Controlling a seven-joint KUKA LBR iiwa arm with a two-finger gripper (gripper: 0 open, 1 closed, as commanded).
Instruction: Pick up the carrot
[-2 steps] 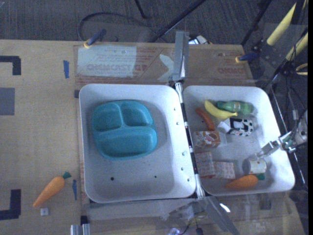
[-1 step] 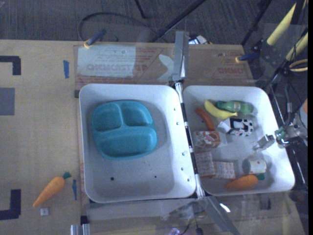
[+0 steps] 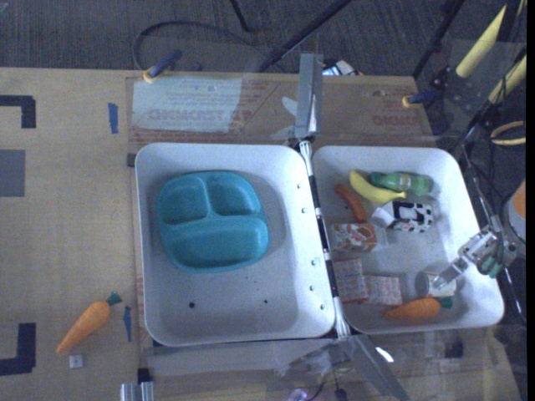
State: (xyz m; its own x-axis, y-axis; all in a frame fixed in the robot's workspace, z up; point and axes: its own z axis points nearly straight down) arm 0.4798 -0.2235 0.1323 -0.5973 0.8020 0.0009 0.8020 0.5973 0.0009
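Note:
An orange carrot (image 3: pixel 413 309) with a green top lies along the front wall of the right bin (image 3: pixel 468 174). A second carrot (image 3: pixel 84 324) rests on the bench outside the bins, at the front left. My gripper (image 3: pixel 451 272) hangs over the right bin's front right corner, just above and to the right of the bin's carrot, and nothing shows in its grasp. Its tip sits close to a small grey object (image 3: pixel 429 284) beside the carrot.
The right bin also holds a banana (image 3: pixel 373 190), a green bottle (image 3: pixel 403 181), a red sausage (image 3: pixel 351 200), a cow-patterned carton (image 3: pixel 412 215), a snack box (image 3: pixel 354 237) and crackers (image 3: pixel 368 286). A teal divided plate (image 3: pixel 212 220) sits in the left bin (image 3: pixel 150 299).

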